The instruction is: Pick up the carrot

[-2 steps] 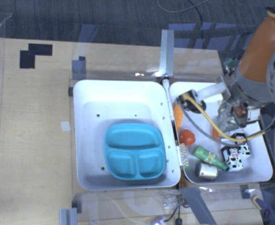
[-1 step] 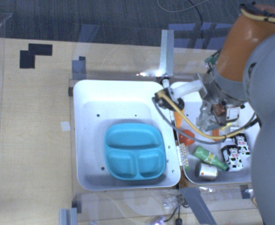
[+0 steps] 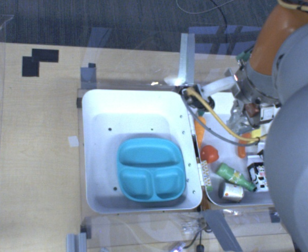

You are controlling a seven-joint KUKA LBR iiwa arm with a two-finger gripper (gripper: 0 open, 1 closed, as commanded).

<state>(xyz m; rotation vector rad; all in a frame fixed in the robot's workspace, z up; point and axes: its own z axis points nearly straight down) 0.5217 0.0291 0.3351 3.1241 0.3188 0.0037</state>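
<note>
- While the gripper (image 3: 247, 121) hangs over the right bin (image 3: 213, 193), whether it is open or closed cannot be told.
- An orange piece, likely the carrot (image 3: 199, 128), lies along the bin's left wall.
- Approaching lengthwise should avoid the yellow hose (image 3: 217, 122).

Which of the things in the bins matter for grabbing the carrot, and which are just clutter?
For the job:
- carrot, lying along the right bin's left wall
- pincer, above the right bin

Just lying about:
- red tomato-like item
- green bottle
- metal can
- blue divided tray in the left bin
</note>
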